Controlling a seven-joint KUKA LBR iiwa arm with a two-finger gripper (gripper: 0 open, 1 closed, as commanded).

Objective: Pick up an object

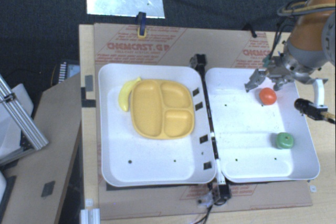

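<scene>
In the right bin (247, 165), a small orange-red round object (268, 96) lies near the far right corner. A green round object (284, 140) sits closer to the front right. My gripper (265, 82) hangs over the far part of this bin, just behind and above the orange-red object. Its fingers (253, 81) are spread, so it is open with nothing between them. The left bin (113, 160) holds a yellow divided plate (161, 108) with a yellow banana (125, 95) lying against its left edge.
A black divider strip (206, 113) runs between the two bins. The grey arm with its orange band (315, 23) comes in from the upper right. A black part with a white cable (310, 107) overhangs the right bin's right rim. Cardboard (157, 44) lies under both bins.
</scene>
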